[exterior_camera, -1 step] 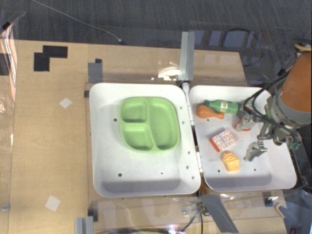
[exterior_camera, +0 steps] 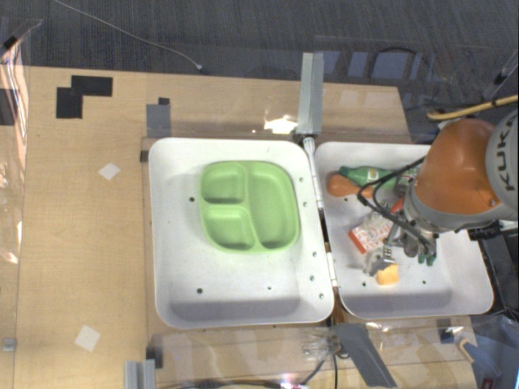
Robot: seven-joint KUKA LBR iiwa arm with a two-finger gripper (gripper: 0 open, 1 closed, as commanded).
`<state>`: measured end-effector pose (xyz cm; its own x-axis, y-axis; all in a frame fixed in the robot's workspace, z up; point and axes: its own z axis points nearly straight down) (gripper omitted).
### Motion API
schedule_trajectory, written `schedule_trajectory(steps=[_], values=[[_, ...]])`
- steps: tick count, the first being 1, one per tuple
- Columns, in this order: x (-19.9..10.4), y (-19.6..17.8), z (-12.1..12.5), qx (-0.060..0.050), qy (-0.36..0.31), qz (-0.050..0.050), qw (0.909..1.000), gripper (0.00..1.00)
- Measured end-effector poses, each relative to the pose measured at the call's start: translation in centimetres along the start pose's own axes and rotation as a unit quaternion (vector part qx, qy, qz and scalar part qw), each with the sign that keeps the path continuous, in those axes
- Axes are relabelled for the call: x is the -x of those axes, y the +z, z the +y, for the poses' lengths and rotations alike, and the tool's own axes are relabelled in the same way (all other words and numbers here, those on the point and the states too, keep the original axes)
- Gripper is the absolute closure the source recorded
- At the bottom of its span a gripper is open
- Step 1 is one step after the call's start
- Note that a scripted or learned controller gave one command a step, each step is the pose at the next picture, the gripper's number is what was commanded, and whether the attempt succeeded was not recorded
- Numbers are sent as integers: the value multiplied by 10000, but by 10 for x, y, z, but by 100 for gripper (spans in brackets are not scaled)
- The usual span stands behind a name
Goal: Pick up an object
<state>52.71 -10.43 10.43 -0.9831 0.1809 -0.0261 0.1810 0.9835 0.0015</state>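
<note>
1. The gripper [exterior_camera: 388, 254] hangs low inside the right bin [exterior_camera: 462, 294], toward its front edge; the arm's [exterior_camera: 458, 177] orange band covers the bin's right half, so part of the load is hidden.
2. Whether the fingers stand wide or narrow I cannot tell; they are small, dark and tangled with cable; nothing is plainly seen between them.
3. Candidates to pick: a small yellow-orange piece [exterior_camera: 389, 275] lies just beside the gripper tip, near the front edge; a red-and-white packet [exterior_camera: 369, 235] lies just behind it, toward the bin's left wall; a green bottle [exterior_camera: 365, 173] and an orange rounded object [exterior_camera: 340, 185] lie near the back-left corner.
4. The left bin [exterior_camera: 174, 290] carries a green divided tray [exterior_camera: 247, 205] at its middle; it plays no part in this step.
5. To do the step well, I judge: settle on one target, likely the yellow-orange piece as the nearest; centre the fingers over it so it sits between them, not under one; descend straight; close fully before lifting.
6. Risk: the packet lies close, and a skewed descent could nudge it or pinch both.
</note>
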Motion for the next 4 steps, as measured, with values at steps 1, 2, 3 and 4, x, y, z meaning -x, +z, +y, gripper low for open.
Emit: schedule_trajectory(steps=[1,2,3,4], values=[[13,8,18,2,2034,-10,9791,0],[20,-7,18,19,2010,-134,9795,100],[-55,-84,99,-14,3018,88,9533,100],[-64,-82,188,-48,4414,107,8972,100]])
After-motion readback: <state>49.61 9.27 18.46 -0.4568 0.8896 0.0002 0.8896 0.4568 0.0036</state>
